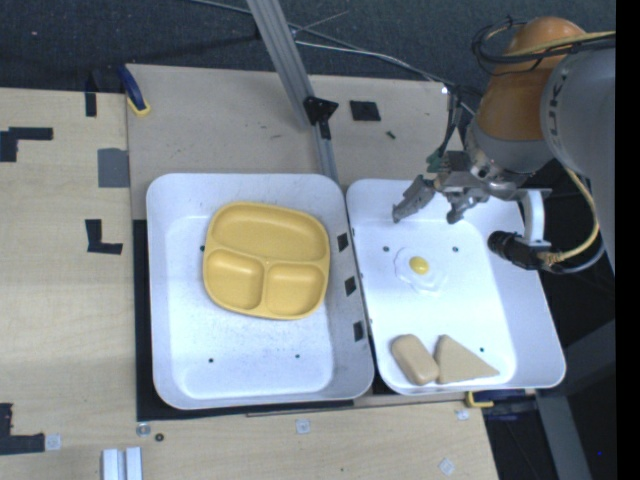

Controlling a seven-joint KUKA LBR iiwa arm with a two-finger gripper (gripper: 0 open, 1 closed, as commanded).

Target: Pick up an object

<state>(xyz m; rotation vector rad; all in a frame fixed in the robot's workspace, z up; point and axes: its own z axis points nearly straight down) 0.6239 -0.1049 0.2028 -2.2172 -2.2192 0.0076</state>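
Observation:
The right bin [520, 308] holds a fried egg [419, 266] near its middle, plus a tan bread roll [412, 357] and a tan wedge-shaped piece [462, 359] at its front edge. My gripper [433, 206] hangs over the back of the right bin, above and just behind the egg. Its two fingers are spread apart with nothing between them. The left bin [180, 268] holds a yellow divided plate [267, 259].
A slanted metal pole [290, 63] rises from the bench behind the bins. A black cable and connector [515, 248] hang beside the wrist over the right bin's right side. Black tape marks lie on the wooden bench at the left.

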